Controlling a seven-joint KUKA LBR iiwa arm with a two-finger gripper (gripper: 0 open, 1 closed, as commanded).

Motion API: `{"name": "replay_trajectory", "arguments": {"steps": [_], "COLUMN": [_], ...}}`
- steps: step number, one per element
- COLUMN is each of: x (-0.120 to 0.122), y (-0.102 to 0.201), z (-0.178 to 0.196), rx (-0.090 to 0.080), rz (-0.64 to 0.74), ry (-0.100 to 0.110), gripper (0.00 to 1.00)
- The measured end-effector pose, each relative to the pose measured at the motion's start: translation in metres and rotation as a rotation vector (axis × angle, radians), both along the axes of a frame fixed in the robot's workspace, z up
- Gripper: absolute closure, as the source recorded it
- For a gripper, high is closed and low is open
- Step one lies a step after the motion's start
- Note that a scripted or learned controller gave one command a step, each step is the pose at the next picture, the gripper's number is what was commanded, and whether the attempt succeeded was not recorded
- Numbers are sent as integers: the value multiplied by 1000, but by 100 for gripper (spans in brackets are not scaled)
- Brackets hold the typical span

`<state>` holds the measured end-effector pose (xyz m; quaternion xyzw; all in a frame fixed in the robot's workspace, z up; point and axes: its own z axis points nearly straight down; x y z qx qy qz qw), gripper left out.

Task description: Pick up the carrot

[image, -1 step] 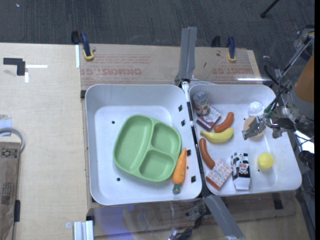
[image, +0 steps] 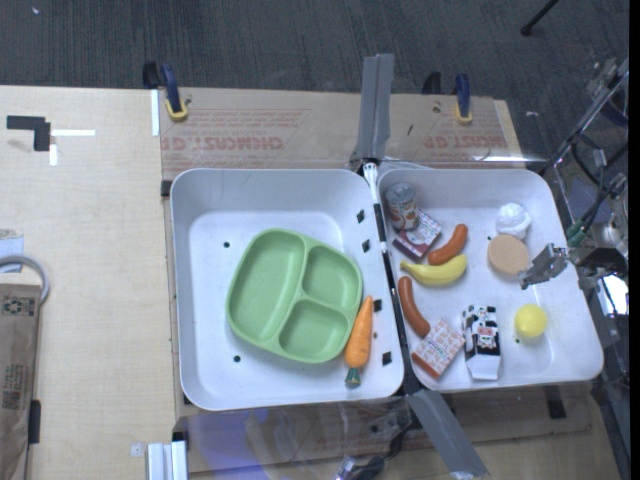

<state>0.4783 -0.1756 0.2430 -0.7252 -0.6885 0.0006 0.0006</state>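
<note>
The carrot is orange with a green stub at its near end. It lies in the left bin, against the right edge of the green divided plate and close to the bin's right wall. My gripper hangs over the right side of the right bin, between a tan round bun and a yellow lemon. It is far to the right of the carrot, with nothing visibly in it.
The right bin also holds a can, a red packet, two sausages, a banana, a red carton, a cow-print carton and a white lump. A raised divider separates the bins.
</note>
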Motion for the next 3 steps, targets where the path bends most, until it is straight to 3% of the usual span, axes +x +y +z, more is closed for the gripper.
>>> {"name": "replay_trajectory", "arguments": {"steps": [1, 2, 3], "x": [-2, 74, 85], "y": [63, 144, 48], "z": [-129, -52, -44], "rx": [1, 0, -1], "rz": [107, 561, 432], "ry": [3, -2, -2], "gripper": [0, 0, 0]}}
